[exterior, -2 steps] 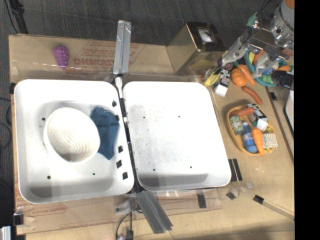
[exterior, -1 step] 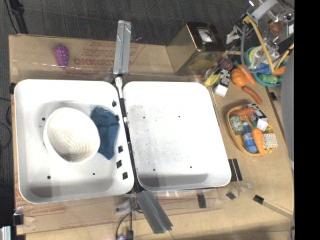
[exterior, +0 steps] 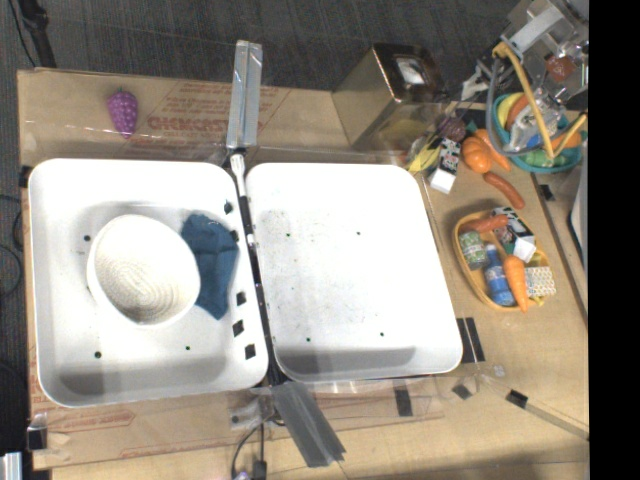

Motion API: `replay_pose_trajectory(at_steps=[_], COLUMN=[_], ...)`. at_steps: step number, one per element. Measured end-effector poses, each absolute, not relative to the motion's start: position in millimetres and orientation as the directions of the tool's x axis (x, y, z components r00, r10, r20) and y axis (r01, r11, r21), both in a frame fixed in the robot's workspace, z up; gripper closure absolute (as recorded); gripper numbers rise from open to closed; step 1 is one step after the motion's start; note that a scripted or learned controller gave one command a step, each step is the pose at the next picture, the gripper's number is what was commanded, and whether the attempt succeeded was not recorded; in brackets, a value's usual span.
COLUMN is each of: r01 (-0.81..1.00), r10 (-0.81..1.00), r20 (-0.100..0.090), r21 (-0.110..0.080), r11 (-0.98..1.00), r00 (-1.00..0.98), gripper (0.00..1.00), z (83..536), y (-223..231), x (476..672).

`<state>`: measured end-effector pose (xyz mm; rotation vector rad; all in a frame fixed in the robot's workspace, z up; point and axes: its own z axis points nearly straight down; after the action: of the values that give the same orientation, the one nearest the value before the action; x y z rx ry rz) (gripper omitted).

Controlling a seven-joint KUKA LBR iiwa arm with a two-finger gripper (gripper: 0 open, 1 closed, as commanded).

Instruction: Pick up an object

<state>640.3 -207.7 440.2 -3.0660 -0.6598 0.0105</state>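
Woven white dome [exterior: 146, 268] touches crumpled blue cloth [exterior: 212, 260]; fingers' state indiscernible.

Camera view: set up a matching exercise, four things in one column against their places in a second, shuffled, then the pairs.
Things:
1. white round object
2. blue cloth
3. purple object
4. yellow basket

Places:
A. on the bench, right of both bins
B. on the cardboard beyond the left bin
C. left bin, at its left-centre
D. left bin, beside the divider

Pairs: 1-C, 2-D, 3-B, 4-A

One fixed camera looks down at a slant on both bins [exterior: 60, 183].
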Motion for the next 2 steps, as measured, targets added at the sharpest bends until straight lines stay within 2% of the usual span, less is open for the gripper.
replay_pose_trajectory(at_steps=[1,2], r01=[0.337,0.399], r10=[0.337,0.399], r20=[-0.007,-0.007], r21=[-0.008,-0.008], r11=[-0.941,-0.917], r00=[0.941,0.917], gripper=[0.0,0.0], z=[440.0,440.2], y=[-209.0,-207.9], x=[631.4,624.1])
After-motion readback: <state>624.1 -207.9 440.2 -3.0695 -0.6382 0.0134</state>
